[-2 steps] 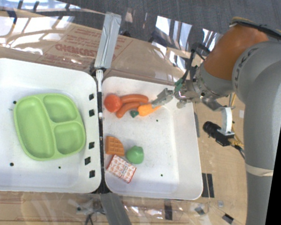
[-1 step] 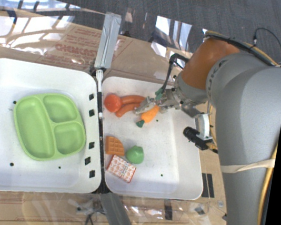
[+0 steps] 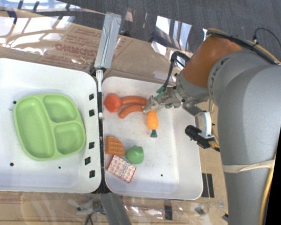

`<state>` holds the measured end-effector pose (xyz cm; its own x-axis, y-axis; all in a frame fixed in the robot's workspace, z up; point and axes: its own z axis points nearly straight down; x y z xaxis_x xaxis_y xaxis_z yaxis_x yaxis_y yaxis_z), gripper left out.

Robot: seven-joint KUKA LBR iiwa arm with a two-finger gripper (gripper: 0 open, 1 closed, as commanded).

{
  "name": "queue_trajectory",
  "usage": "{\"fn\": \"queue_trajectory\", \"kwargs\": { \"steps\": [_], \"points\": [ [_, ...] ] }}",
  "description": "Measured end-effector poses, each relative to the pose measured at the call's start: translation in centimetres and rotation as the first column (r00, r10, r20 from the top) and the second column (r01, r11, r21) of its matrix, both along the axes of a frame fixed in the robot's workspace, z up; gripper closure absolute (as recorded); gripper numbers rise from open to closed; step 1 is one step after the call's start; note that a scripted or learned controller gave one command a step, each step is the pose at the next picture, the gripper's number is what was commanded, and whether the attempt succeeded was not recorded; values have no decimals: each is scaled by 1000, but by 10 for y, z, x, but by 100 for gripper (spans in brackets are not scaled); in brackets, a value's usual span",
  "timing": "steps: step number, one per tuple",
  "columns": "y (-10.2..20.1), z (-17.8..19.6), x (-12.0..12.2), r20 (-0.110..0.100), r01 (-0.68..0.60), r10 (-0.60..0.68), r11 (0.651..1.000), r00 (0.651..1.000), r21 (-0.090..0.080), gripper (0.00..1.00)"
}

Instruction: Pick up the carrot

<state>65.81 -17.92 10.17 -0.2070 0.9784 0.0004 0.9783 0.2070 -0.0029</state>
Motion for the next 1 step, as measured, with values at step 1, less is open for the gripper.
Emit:
{"fn": "queue_trajectory", "kwargs": {
  "steps": [1],
  "points": [
    [68,131,-49,5,124,-124,992,992,0,100]
  ]
}}
